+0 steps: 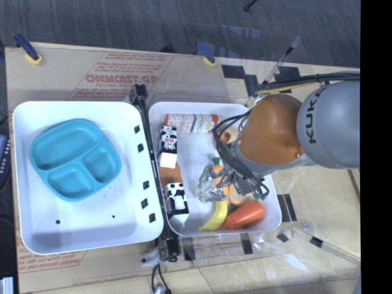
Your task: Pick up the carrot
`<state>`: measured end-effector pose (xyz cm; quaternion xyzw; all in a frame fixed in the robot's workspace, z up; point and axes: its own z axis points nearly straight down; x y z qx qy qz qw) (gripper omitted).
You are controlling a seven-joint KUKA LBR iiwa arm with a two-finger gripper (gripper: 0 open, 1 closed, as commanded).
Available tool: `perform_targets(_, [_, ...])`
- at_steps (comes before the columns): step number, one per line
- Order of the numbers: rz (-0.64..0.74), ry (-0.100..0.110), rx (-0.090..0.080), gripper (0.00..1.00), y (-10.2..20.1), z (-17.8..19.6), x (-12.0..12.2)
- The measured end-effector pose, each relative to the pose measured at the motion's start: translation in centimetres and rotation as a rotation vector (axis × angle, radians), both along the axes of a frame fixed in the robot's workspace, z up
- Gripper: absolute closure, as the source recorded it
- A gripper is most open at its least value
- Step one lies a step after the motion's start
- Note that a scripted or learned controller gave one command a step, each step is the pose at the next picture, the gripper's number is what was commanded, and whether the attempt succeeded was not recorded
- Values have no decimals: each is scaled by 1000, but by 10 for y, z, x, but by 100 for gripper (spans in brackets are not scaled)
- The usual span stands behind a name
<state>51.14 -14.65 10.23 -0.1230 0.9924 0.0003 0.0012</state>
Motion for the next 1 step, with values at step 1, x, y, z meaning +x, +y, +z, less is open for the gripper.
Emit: perform_targets(1, [-245,-1,0,100,46,39,16])
